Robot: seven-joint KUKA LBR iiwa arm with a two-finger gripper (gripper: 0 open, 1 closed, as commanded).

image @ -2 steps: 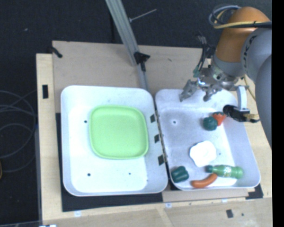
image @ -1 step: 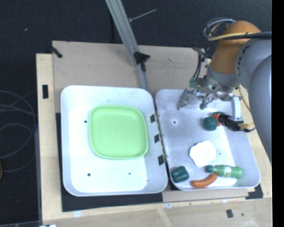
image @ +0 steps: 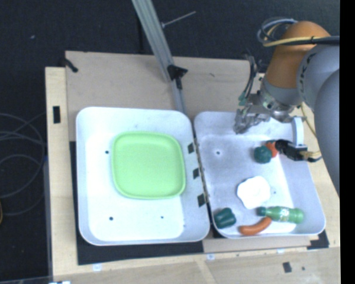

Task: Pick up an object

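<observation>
1. Camera view: two white bins sit side by side. The left bin (image: 94, 218) holds a green plate (image: 148, 164), lying flat.
2. The right bin (image: 216, 129) holds the loose pickable things, mostly toward its near and right side: a teal ball (image: 261, 154), white lump (image: 253, 191), green bottle (image: 282, 214), orange sausage (image: 254, 226) and dark green block (image: 224, 218).
3. The gripper (image: 247, 122) hangs over the right bin's far edge, apart from all of them; I cannot tell its opening.
</observation>
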